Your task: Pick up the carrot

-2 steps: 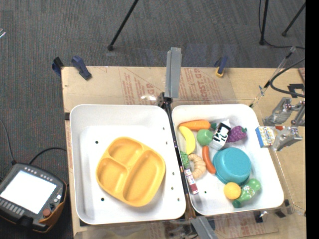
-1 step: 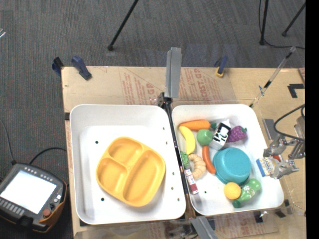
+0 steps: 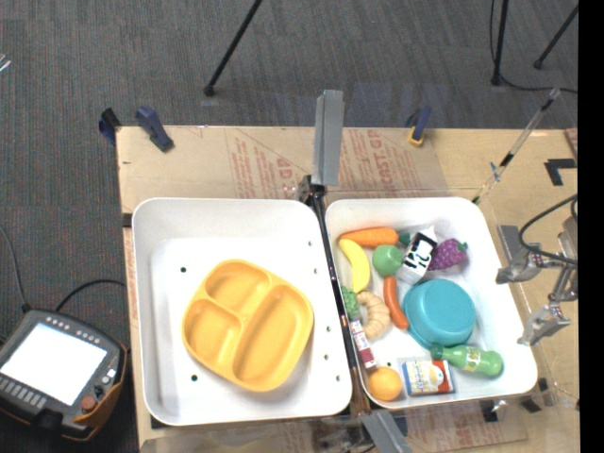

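one carrot clear at right bin top; claw (edge-cropped) state unreadable.

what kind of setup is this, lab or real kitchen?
Most likely a robotics lab bench, not a kitchen: two shallow white plastic bins sit on a clamped cardboard-covered bench, plastic toy food such as the orange toy carrot fills one, and a teach pendant lies on the carpet.
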`<state>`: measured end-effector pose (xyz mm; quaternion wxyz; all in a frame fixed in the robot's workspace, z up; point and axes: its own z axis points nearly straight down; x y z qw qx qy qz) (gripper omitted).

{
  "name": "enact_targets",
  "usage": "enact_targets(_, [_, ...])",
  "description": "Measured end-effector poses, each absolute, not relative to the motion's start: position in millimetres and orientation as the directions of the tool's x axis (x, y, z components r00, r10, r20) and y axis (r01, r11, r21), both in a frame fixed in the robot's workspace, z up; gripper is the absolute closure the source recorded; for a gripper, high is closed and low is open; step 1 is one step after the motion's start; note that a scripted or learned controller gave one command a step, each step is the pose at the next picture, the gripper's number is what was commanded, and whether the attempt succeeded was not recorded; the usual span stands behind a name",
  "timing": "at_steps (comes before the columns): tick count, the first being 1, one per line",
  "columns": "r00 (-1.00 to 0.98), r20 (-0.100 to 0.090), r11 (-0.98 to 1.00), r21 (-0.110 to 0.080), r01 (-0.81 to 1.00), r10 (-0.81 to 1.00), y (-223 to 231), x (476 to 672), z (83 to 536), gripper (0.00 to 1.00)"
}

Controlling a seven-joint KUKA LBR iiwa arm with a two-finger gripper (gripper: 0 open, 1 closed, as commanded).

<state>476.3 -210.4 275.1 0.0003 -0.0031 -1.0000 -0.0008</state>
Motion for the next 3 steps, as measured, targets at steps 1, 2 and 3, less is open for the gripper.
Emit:
enact_targets(1, [-0.988,0.006,0.988,0.006,-0.154,-0.154,-166,510.1,176,0.00])
enact_targets(2, [-0.978,0.005,0.978,0.007,-0.208,-0.208,-75,534.7,125,0.00])
enact_targets(3, [-0.966,0.002,0.966,0.003,-0.258,-0.258,-84,582.8,86,0.00])
